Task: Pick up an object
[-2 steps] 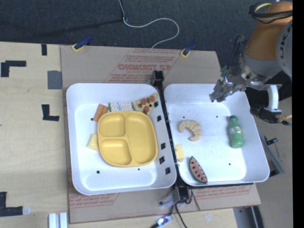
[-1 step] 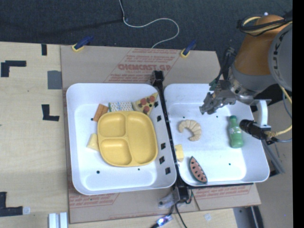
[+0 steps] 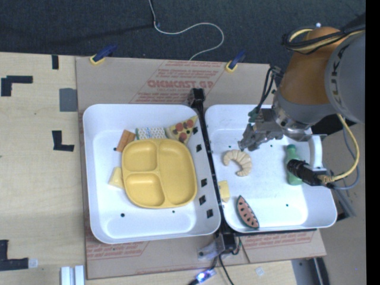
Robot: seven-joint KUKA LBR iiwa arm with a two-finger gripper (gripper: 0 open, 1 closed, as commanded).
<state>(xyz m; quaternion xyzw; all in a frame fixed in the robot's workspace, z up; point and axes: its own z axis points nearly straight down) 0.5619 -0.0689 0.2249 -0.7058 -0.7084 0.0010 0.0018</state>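
A: Camera view, right bin (image 3: 309, 215): where is the claw?
B: The gripper (image 3: 248, 142) hangs over the bin's upper left part, at about ten o'clock from the bin's middle. The grey arm (image 3: 312, 82) with its orange band comes in from two o'clock.
A: Spread or pressed together?
B: I cannot tell; the tips are dark and small from this angle, and nothing shows between them.
A: What could it pick up?
B: A croissant (image 3: 238, 161) lies just beside the tips, at five o'clock from them, apart from the bin wall. A watermelon slice (image 3: 247, 212) sits at six o'clock near the front rim, a yellow cheese piece (image 3: 224, 190) at eight o'clock against the left wall, and a green object (image 3: 292, 157) at three o'clock, partly behind the arm's fittings.
A: And the left bin (image 3: 98, 218)?
B: A yellow divided plate (image 3: 159, 173) fills its middle. A pizza slice (image 3: 183, 129) lies at one o'clock of the plate, with other small toys tucked around its upper and left edges.
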